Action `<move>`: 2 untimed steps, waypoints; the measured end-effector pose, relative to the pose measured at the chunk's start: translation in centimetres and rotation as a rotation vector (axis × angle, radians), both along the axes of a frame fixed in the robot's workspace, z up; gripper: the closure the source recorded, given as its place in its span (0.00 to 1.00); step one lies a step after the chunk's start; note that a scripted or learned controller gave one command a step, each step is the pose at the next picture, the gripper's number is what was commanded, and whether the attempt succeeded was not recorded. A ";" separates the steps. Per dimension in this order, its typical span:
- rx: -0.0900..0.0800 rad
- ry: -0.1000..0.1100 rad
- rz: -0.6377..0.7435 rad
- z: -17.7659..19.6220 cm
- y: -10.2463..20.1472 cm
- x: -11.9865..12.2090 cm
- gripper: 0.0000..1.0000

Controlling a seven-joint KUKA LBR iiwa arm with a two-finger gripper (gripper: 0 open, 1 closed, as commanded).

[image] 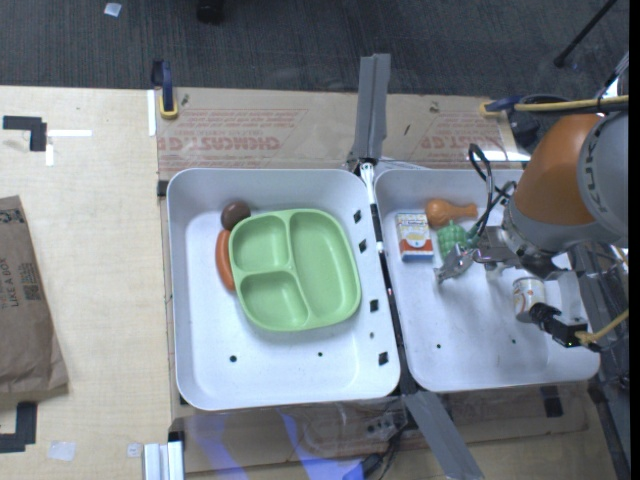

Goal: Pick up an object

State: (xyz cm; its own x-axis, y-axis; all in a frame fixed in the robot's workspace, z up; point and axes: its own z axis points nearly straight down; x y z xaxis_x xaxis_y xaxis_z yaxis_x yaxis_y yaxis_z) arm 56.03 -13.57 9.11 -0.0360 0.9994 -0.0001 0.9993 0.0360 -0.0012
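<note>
Fingers (pixel 452 266) angled left, over right bin (pixel 470 363)

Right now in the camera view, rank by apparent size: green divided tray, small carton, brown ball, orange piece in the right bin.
1. green divided tray
2. small carton
3. orange piece and brown ball: look alike, unranked.

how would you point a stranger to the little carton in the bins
Start at the right white bin, the one the arm reaches into. Near its far left corner, close to the divider, lies a small white carton with an orange and blue label. It is the boxy, flat item there; the orange piece and green thing beside it are rounded or crumpled.
</note>
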 end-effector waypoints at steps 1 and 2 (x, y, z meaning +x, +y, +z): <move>-0.001 -0.001 0.029 0.1 -1.4 6.2 0.00; -0.002 -0.003 0.109 0.2 -6.2 5.6 0.00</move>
State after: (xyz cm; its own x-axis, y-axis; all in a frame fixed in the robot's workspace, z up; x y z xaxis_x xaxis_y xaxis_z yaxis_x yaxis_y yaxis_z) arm 61.59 -19.82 9.29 -0.1444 0.9895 -0.0027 0.9895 0.1444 0.0018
